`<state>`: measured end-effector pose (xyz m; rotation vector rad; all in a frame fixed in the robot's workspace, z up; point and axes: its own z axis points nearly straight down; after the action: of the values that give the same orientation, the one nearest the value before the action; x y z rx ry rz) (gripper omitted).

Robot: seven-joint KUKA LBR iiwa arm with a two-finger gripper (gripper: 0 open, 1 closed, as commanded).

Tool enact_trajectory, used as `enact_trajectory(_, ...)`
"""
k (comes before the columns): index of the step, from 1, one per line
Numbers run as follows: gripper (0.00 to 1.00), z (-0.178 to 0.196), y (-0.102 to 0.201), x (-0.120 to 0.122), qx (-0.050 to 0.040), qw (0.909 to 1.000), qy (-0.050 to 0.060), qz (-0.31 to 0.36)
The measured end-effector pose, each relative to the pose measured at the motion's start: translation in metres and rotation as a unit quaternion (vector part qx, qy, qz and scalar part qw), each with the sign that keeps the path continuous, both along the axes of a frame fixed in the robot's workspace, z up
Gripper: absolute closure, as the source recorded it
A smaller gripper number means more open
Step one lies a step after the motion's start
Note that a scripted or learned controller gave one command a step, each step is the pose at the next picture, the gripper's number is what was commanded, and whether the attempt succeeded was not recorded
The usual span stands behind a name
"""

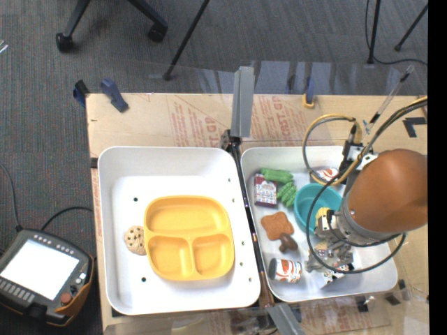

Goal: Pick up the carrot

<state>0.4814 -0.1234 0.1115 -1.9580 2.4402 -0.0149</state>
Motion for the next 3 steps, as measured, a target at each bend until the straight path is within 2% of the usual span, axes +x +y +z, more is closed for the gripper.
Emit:
enact_trajectory(1,1.0,0.028,-0.083,0.03,0.0014,0.9863,0.008,0.165)
enact_trajectory(2,1.0,-0.004,-0.064,0.007,-0.0147,0.9867,-0.009,0.161)
enact_trajectory(3,1.0,0.0,-0.064,0.006,-0.0105,0.9718,-0.007,0.235)
